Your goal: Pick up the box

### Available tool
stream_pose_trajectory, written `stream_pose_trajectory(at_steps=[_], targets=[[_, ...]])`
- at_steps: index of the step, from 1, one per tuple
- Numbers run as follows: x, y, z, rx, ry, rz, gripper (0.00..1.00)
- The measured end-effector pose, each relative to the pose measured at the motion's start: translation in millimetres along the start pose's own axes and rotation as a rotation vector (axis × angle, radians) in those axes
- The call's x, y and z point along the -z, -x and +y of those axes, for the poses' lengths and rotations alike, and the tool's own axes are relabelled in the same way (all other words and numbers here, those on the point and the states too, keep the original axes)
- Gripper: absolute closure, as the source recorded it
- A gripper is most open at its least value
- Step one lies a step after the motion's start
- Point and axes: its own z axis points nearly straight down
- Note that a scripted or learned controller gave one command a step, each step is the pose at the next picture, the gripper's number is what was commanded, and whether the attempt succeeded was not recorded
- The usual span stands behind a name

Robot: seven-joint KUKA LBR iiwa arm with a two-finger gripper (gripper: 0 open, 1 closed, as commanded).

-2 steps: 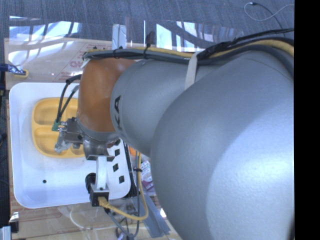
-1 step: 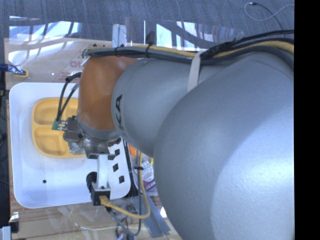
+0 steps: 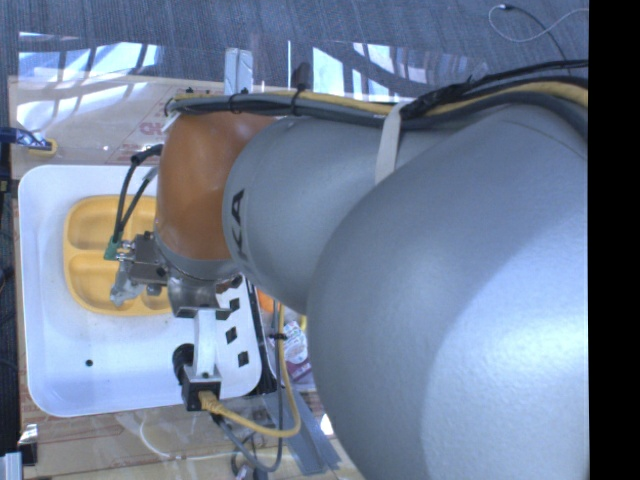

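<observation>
The big grey arm with its orange band (image 3: 200, 183) covers most of the view and reaches over the left white bin (image 3: 45, 268). My gripper (image 3: 128, 280) hangs above a yellow tray-like object (image 3: 92, 236) lying in that bin, near the tray's lower right part. A green cable connector sits just above the gripper's metal body. The wrist hides the fingertips. A box is not distinguishable; a strip of colourful packaging (image 3: 292, 353) peeks out beneath the arm at the bin divider.
A small dark speck (image 3: 89, 362) lies on the left bin's floor near its front. A white bracket with black marks and a yellow cable (image 3: 222, 353) hangs from the wrist. The arm covers the right bin.
</observation>
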Motion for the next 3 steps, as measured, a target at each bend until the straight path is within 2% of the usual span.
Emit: stream_pose_trajectory(at_steps=[1, 2, 3], targets=[[-82, -28, -5, 0.174, 0.002, 0.002, 0.0], [-74, -28, -5, 0.179, -0.002, -0.001, 1.0], [-97, 32, 6, 0.297, 0.003, 0.003, 1.0]])
